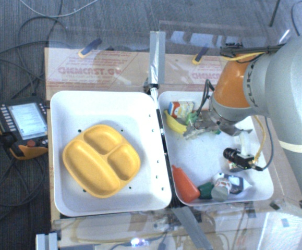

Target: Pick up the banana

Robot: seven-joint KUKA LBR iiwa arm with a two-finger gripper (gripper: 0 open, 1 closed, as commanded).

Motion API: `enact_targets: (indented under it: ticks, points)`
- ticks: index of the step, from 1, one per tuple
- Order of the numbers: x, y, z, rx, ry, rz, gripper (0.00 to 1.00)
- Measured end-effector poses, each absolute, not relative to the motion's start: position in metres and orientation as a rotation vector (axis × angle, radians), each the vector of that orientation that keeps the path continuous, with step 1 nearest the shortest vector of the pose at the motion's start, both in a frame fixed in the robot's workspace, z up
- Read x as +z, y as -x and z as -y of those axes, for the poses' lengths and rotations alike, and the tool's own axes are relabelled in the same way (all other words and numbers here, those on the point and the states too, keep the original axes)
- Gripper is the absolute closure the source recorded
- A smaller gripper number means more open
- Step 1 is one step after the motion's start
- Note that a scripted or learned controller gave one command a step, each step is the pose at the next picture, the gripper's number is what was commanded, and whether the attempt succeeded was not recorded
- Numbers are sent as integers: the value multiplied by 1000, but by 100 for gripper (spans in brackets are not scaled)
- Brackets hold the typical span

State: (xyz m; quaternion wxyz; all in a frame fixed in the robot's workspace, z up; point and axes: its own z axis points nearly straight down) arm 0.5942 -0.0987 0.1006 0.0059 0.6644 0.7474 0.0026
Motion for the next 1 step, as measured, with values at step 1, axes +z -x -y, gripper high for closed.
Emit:
enact_targets:
  ticks: [1]
  points:
    - [183, -616, 26, -2, -1938, -2473, 100]
